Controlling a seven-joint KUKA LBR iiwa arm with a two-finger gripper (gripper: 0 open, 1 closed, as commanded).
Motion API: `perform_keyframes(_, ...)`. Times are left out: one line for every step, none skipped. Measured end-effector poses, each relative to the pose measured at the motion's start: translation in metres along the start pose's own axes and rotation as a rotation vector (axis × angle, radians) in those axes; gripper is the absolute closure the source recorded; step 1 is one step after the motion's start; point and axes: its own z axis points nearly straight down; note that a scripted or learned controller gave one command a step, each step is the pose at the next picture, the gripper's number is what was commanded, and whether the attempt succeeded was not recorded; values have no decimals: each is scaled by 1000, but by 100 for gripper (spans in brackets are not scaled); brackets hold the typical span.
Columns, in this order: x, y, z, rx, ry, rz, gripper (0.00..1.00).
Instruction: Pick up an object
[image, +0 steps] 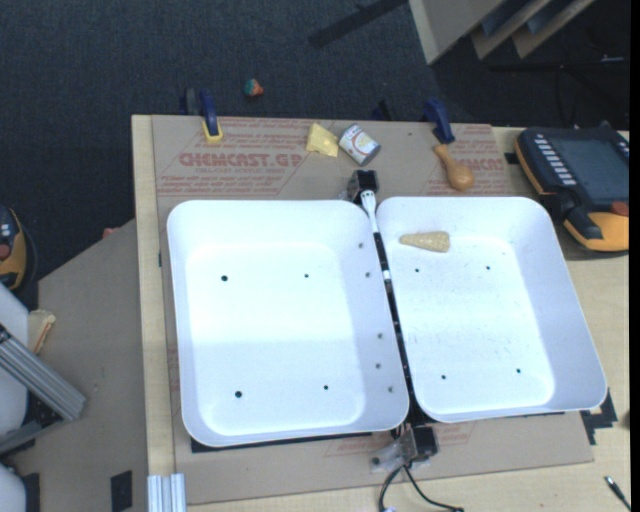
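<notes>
- Camera view: you look down on two shallow white bins side by side on the bench (300, 175). The left bin (190, 300) holds nothing you could lift; its floor shows a few small dark dots.
- The right bin (560, 300) carries the one candidate, a small tan piece (425, 241) lying flat near its far-left corner, just beside the far wall and near the seam between the bins.
- Outside the bins, on the far strip of the bench, lie a yellow wedge (322, 140), a small white-and-grey block (359, 144) and a tan wooden-looking piece (455, 170). A handheld pendant (580, 175) sits at the far right.
- You cannot tell the state of the claw from this view.
- Handling, as a judgement: the tan piece looks light and rigid, longer than it is wide and tapering to one end. Take it across its narrow width near the thicker middle. It may slide on the smooth floor, and the nearby wall leaves little room on the far side.
</notes>
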Motion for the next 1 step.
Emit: perform_keyframes(0,0,1,2,0,0,0)
